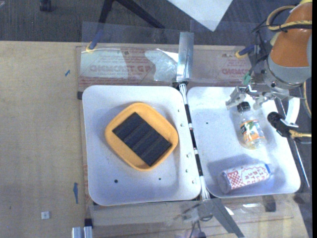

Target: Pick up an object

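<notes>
Bottle (250, 131): small, clear, with an orange and green label and a dark cap, lying in the right bin (213, 133), upper half, cap end pointing toward the far rim. Gripper (246, 101) is just above the cap end, at the bin's far right part; its metal fingers (233, 101) are spread apart, and nothing is between them. The bottle is not held (cap looks near the fingertips, contact not clear from this angle).

Same bin, near edge: a tube-shaped packet (245, 176) with red and white check pattern and a bluish end, lying on its side, well apart from the bottle.

Left bin (99, 182): an orange dish (141, 135) with rounded corners, turned at a slant, holding a dark ribbed pad (142, 138) that covers most of its inside. Dish sits about mid-bin.

Arm (292, 48) comes in from the right, orange band above the grey wrist, cables looped beside it.

Behind the bins: a strip of clear plastic sheeting (124, 66) along the bench. Wooden bench top (34, 133) to the left.
</notes>
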Robot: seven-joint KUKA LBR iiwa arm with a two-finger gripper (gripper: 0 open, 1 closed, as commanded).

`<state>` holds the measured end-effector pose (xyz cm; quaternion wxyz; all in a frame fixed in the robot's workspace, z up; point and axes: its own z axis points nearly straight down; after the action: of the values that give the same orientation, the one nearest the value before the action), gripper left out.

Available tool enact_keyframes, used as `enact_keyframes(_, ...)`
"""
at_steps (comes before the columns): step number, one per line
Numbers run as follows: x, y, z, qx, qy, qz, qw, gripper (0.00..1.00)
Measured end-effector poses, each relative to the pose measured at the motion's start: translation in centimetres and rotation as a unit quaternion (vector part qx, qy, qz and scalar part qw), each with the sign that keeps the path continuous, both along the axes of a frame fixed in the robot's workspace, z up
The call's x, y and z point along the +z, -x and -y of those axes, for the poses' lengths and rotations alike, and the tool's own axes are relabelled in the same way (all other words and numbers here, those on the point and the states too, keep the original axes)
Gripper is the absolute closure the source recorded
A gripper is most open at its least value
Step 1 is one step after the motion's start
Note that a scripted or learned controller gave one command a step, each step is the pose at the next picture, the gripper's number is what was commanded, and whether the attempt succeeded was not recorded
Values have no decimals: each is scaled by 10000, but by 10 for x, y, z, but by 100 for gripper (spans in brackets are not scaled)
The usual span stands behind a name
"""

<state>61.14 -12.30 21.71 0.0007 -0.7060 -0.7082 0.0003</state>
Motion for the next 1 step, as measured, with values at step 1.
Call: enact_keyframes(1,-50,-8,21,967,-2,2,9953,0)
